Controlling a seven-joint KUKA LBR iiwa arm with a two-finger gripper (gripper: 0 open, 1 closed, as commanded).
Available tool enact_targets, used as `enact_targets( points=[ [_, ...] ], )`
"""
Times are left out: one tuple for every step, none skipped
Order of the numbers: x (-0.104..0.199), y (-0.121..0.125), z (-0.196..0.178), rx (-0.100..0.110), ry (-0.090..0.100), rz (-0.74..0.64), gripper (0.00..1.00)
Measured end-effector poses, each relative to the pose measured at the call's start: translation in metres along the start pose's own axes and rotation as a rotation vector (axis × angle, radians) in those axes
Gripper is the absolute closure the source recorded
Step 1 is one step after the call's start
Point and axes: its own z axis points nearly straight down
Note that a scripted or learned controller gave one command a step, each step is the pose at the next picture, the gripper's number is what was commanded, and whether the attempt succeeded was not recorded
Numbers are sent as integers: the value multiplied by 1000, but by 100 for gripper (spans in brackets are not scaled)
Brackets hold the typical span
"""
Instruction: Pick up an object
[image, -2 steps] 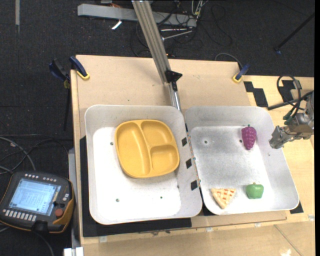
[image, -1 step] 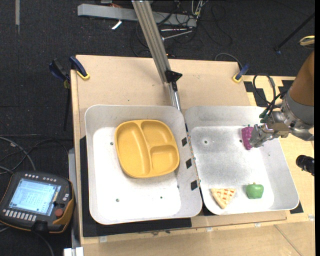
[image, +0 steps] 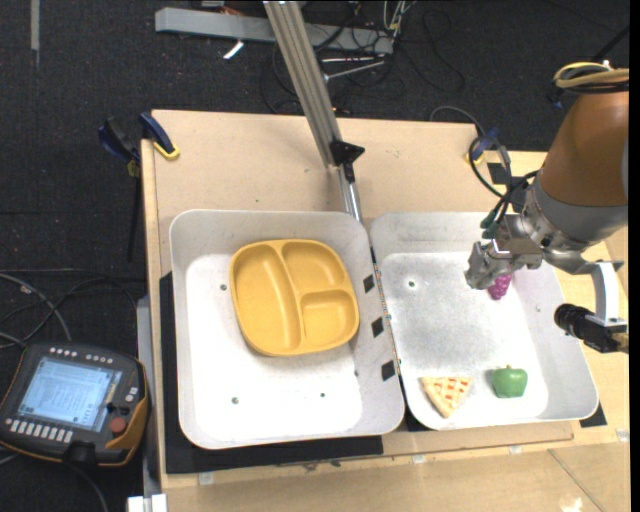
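A tan wooden counter (image: 250, 160) stood on dark carpet, carrying two shallow white bins side by side. Over the right bin (image: 440, 330), the grey end effector (image: 489, 268) hung near the bin's upper right area, at the tip of an arm (image: 590, 150) with a broad orange band that reached in from the right. A small purple object (image: 498, 287) showed at the end effector's tip, seemingly between its fingers, though whether they were clamped on it could not be told. Farther down the same bin, near its front edge, sat a green toy pepper (image: 510, 381), and just to its left a toy pizza slice (image: 446, 392), the two close but apart. The left bin (image: 200, 330) held a yellow divided plate (image: 295, 296) with three compartments, lying flat in its upper middle. Off the counter at lower left lay a control pendant (image: 70, 400) with a lit screen.
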Motion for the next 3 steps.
enact_targets(
  points=[
    [45,17,7,0,-1,0,100],
    [101,29,21,3,0,1,100],
    [157,31,26,2,0,0,100]
  ],
)
